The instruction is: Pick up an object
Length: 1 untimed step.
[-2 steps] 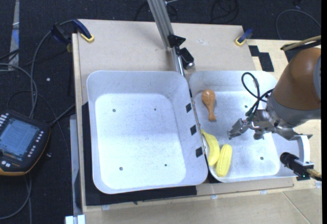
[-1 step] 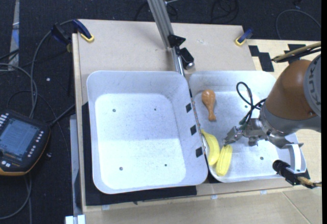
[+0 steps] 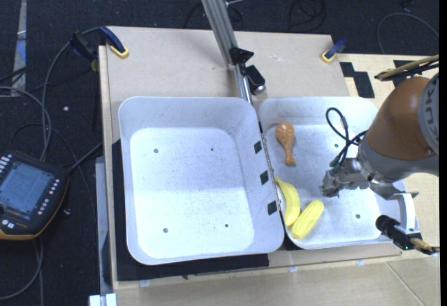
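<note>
Nearby, smooth yellow banana (image 3: 288, 200), knobbly corn cob (image 3: 307, 219).

Even overhead light, soft shadows. Left of the gripper (image 3: 330, 184), both white bins (image 3: 188, 179) glare slightly. Grainy, mildly soft picture; dark floor loses detail.

**Three objects in the right bin**

A brown drumstick-shaped piece (image 3: 286, 142) lies in the right bin (image 3: 363, 228), in its upper left part, near the wall shared with the left bin; its rounded head points toward the far edge and its thin shank toward the near one. Two yellow pieces sit by the near left corner: a curved banana (image 3: 287, 200) along the left wall, and an oblong corn-like piece (image 3: 307, 219) (surface detail too small to tell) slanting just beside it, touching its lower end.
</note>
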Tool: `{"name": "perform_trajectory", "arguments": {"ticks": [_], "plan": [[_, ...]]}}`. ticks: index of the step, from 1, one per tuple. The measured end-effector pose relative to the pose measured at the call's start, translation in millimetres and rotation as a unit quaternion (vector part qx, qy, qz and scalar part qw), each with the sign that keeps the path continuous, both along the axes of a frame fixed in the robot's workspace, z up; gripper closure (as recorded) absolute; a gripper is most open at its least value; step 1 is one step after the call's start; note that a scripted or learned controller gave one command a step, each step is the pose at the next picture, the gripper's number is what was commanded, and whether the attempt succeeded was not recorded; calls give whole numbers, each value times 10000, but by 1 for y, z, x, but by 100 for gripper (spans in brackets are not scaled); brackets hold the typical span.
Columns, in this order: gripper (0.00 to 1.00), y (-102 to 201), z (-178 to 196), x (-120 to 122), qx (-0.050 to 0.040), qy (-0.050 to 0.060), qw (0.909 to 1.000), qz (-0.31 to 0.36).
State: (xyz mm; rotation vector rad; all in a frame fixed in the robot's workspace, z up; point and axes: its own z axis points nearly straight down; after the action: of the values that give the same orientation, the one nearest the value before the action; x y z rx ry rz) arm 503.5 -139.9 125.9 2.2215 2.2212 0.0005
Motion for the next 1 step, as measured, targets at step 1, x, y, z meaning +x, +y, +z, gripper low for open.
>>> {"name": "perform_trajectory", "arguments": {"ticks": [1], "plan": [[100, 3, 61, 2, -4, -19, 10000, 5]]}}
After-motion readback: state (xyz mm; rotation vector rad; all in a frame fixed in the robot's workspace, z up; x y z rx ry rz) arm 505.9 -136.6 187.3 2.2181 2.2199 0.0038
